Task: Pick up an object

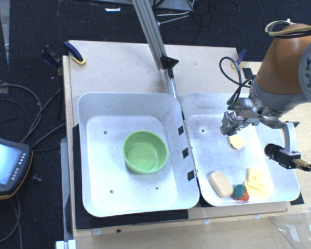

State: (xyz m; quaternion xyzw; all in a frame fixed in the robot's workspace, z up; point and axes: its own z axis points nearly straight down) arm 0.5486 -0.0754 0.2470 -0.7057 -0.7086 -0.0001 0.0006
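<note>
We see the grey arm's two-finger gripper (232, 124) low over the right shallow white bin (207, 113), and we cannot tell whether it has hold of anything. Just beside it, toward the near rim, lies a small pale yellow block (237, 141). Further toward the near rim lie a tan oblong bar (221, 183), a small red and green toy strawberry (240, 192) and a yellow wedge like holed cheese (256, 182). Well to its left, a round green plastic bowl (145, 152) sits in the left white bin (93, 139).
</note>
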